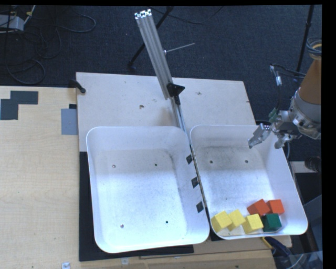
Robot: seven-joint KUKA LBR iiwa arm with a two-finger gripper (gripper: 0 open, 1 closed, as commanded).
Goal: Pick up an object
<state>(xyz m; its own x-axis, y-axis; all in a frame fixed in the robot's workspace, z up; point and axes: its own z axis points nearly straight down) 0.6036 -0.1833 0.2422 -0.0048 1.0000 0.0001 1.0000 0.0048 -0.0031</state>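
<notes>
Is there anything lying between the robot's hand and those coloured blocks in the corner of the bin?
Nothing visible: between the hand and the coloured blocks lies only bare floor of the right bin.

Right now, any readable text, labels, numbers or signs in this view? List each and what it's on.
None readable.
Checkered black-and-white marker on top of the slanted aluminium bar: a pattern, no letters or digits.
Blocks in the right bin: plain coloured faces, no print.
Left bin: dark specks only, no marks that read as text.
Gripper and arm: any label is too small and blurred to tell.
</notes>
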